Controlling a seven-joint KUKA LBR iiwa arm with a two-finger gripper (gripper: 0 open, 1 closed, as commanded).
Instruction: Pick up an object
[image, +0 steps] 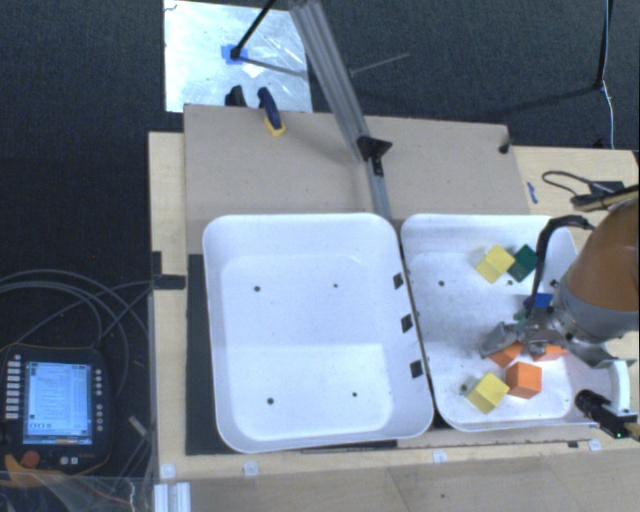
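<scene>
Where the brown board bench (440, 170) carries its two trays, placed side by side: shallow white plastic left bin (300, 225) and shallow white plastic right bin (422, 240), rims nearly touching along the centre line.

Reaching in from the right over the right bin: grey arm with orange band (612, 268). Positioned low in that bin, toward its front half: two-finger gripper (522, 338). Open or closed state: cannot be told from this angle.

Directly beneath the gripper and partly covered by it: flat orange piece (507, 353); whether touched or merely overlapped, not determinable.

Just in front of the gripper: orange cube (524, 379). Beside it, toward the bin's front wall: yellow cube at front (488, 392). Well apart, near the rear wall: yellow cube at rear (494, 264), touching or just beside dark green cube (523, 262).

On the floor at lower left, among loose black cables (100, 300): black handheld control pendant with lit blue-white screen (55, 405). Screen text too small to read; brand marking not legible.

Crossing the bench rear at a slant: grey metal pole (335, 80).
</scene>
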